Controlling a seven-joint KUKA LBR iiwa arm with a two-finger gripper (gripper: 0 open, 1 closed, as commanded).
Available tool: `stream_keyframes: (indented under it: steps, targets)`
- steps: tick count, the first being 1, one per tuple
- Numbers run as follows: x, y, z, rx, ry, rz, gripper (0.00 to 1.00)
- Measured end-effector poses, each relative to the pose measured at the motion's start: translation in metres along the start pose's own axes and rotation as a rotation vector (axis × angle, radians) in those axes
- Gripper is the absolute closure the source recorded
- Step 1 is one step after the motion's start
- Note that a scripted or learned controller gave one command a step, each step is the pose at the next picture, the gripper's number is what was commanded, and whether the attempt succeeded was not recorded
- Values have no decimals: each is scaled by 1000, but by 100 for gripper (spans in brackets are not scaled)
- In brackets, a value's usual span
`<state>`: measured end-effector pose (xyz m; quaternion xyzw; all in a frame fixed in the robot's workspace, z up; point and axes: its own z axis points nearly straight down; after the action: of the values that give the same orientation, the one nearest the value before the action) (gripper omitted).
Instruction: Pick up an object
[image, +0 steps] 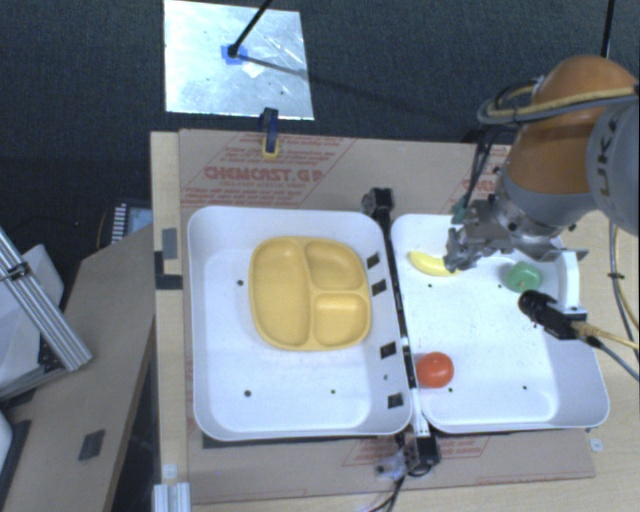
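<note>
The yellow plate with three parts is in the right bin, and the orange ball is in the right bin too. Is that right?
Not quite. The camera view shows the yellow plate lying in the left bin, not the right one. The rest is fine: it has three parts, and the orange ball does sit in the right bin, near its front left corner.

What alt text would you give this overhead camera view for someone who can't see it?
A grey and orange robot arm reaches in from the right, its gripper low at a small yellow banana-shaped object in the right white bin. That bin also holds a green object and an orange-red ball; the left bin holds a yellow divided plate.
</note>
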<state>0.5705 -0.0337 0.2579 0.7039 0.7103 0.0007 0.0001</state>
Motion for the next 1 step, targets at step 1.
stream_keyframes:
  steps: [1]
  targets:
    - [48,-6,0,1,0,0,100]
